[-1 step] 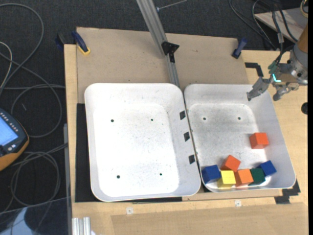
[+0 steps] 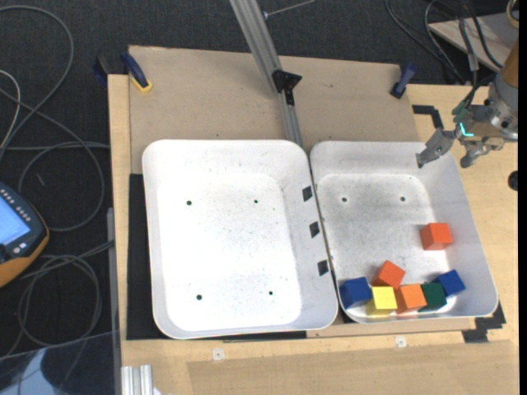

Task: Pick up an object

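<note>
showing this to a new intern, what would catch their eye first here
The bright cluster of coloured blocks at the near edge of the right bin, with one orange block apart above it. Next, the gripper poised over that bin's far right corner, its fingers spread and holding nothing.

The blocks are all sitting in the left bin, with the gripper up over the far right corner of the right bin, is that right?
Not quite: the camera view shows the blocks in the right bin, not the left one. The gripper is indeed over that bin's far right corner.
</note>
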